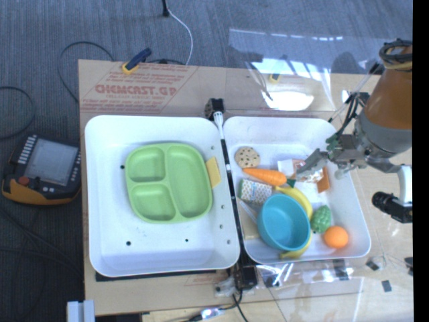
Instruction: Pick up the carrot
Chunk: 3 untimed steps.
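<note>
On the table, the left bin holds a glossy green plate with three rounded compartments and a small yellow piece at its right edge. In the right bin, a round speckled cookie lies far left, and near it the tapered orange carrot lies flat with its green top pointing right. Below sit a smooth blue bowl, a bumpy green item and an orange ball. The claw hovers just right of the carrot; it seems closed on nothing, though I cannot tell for sure.
</note>
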Tool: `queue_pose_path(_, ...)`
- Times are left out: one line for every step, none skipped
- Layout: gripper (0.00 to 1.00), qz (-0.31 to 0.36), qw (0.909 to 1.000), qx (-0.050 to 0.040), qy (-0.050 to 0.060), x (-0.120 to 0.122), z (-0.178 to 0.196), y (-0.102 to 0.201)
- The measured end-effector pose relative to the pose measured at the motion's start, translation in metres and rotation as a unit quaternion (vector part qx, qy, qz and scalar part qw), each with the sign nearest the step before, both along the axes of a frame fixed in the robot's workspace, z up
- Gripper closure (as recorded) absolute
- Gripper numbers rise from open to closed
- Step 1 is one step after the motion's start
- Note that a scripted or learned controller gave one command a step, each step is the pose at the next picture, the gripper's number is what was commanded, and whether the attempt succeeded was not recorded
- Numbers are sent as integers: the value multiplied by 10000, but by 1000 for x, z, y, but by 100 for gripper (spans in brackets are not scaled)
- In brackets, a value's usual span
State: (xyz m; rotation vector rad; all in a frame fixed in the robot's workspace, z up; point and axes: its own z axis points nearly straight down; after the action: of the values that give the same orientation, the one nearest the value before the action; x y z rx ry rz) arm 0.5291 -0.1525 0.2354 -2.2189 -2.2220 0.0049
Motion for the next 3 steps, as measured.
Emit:
queue_pose_path(0, -348, 9994, 11, 55, 40, -111, 33)
queue_pose_path(0, -2158, 9764, 16, -45, 58, -145, 2)
queue_pose_path(0, -3477, 9376, 38, 7, 100, -146, -27)
